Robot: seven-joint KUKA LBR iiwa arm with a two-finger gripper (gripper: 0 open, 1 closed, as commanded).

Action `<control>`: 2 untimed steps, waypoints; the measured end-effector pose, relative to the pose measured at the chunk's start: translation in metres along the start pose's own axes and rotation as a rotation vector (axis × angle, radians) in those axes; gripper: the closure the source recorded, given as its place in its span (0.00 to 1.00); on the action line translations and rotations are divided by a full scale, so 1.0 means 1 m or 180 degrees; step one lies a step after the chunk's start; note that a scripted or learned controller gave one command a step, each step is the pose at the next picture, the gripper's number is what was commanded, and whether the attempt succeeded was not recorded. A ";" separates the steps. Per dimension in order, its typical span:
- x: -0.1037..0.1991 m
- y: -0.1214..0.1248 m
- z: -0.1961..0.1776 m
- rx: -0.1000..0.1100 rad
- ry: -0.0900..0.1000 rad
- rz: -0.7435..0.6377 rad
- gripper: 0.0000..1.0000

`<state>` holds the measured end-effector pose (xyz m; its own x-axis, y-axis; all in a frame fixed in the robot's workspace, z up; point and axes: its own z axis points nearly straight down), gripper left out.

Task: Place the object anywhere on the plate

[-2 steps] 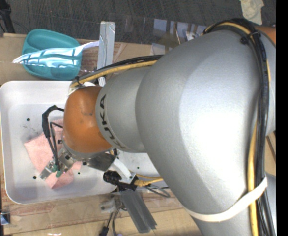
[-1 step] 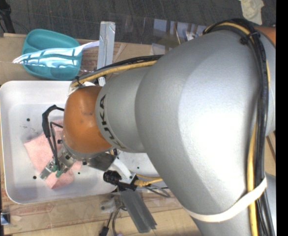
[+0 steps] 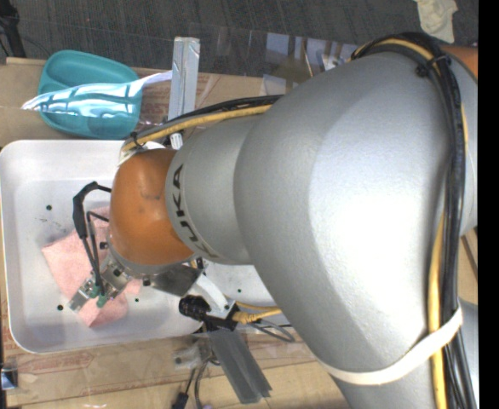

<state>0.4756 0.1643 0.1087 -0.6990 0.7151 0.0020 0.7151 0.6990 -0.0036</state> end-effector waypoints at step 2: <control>0.000 0.000 0.000 0.0000 0.0000 0.0000 0.00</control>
